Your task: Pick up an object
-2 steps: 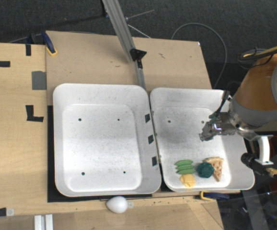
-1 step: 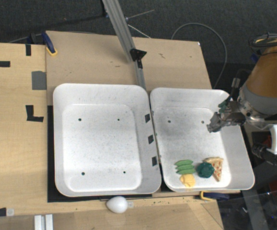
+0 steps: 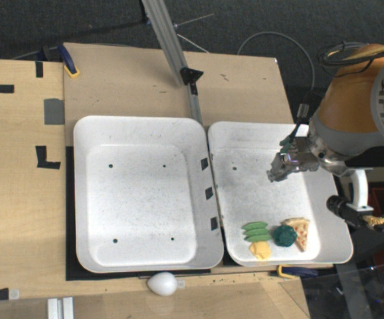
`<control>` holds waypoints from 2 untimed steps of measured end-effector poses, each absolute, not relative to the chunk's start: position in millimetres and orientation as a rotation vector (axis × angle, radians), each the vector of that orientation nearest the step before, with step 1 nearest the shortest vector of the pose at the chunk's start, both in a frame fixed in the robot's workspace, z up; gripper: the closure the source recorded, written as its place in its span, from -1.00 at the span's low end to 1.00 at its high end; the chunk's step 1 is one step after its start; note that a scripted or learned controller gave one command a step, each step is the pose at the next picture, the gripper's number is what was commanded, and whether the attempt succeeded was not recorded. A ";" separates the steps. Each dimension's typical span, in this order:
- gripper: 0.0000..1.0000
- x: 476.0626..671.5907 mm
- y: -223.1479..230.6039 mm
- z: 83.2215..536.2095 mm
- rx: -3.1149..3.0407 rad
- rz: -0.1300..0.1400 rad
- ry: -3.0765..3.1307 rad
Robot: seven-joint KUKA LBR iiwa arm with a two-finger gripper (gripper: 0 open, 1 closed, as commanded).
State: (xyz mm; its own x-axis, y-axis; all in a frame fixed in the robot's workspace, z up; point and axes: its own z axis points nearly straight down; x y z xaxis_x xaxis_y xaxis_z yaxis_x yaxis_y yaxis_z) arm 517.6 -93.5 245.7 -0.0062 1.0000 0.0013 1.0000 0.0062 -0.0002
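My gripper (image 3: 276,171) hangs over the right bin (image 3: 245,145), near the middle of its right half, with the grey and orange arm reaching in from the right. At the bin's near end lie a green ridged piece (image 3: 255,230), a yellow piece (image 3: 260,249), a dark teal lump (image 3: 285,236) and a pizza-slice toy (image 3: 301,232). The gripper is well above and behind these toys, apart from them. I see nothing between its fingers.
The left bin (image 3: 139,191) sits beside the right one. A white egg-shaped object (image 3: 162,284) lies on the bench just in front of the left bin. A slanted metal pole (image 3: 169,35) rises behind the bins.
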 end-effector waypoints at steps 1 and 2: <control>1.00 539.9 -40.7 241.0 -2.213 0.000 -2.227; 1.00 556.5 5.2 241.5 -2.213 0.000 -2.227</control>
